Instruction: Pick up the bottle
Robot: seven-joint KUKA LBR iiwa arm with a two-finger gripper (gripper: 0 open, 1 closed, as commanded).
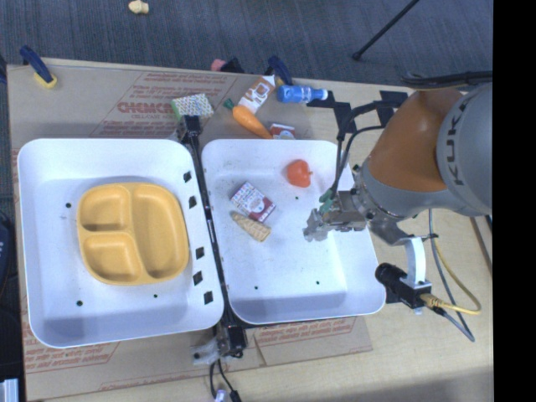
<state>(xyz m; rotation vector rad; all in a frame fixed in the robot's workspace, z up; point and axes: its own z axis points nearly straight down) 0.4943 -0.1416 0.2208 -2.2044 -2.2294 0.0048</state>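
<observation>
A small blue bottle (296, 95) lies on its side on the cardboard behind the right bin (289, 304). Next to it lies a white bottle with an orange label (258, 93), also outside the bins. My gripper (321, 224) hangs low over the right part of the right bin, well in front of both bottles and apart from them. I see nothing held at its tip. The grey and orange arm (419, 153) covers the bin's right rim.
The right bin holds a red tomato (297, 172), a small red-and-white box (252, 202) and a tan cone (252, 225). An orange carrot (249, 121) lies behind that bin. The left bin (42, 308) holds a yellow divided plate (131, 231).
</observation>
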